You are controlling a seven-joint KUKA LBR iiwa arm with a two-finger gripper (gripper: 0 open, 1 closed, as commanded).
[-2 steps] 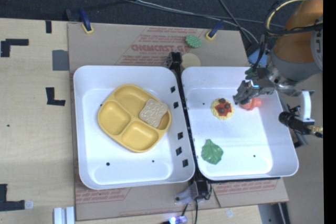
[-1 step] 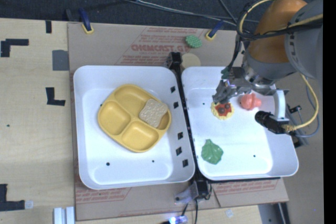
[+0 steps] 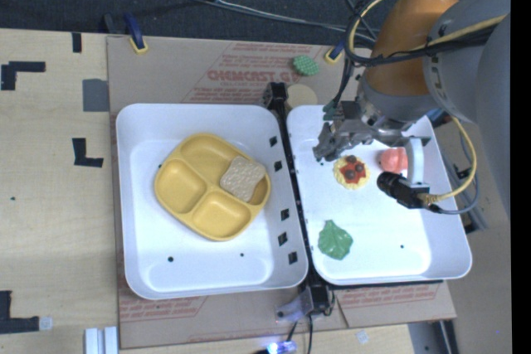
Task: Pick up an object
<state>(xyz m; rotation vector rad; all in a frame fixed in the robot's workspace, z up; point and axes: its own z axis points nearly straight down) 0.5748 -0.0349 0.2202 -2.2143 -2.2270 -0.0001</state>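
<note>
Over the right bin point(image 3: 448, 261) I see my gripper point(image 3: 332, 143) hanging low near its upper left corner; whether the jaws are clenched or released I cannot tell. Just beside it lies a small pizza toy point(image 3: 351, 172), with a pink block point(image 3: 394, 159) close by and a green leaf point(image 3: 334, 240) nearer the front. The left bin point(image 3: 141, 261) carries a yellow divided plate point(image 3: 187, 191) with a cracker point(image 3: 242, 177) on it.

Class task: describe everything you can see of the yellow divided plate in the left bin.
The yellow divided plate looks like matte plastic, roundish, with three shallow compartments split by raised ridges. It lies flat on the left bin's floor, turned at an angle. A tan, speckled bread slice rests in its right-hand compartment, overlapping the rim.
</note>
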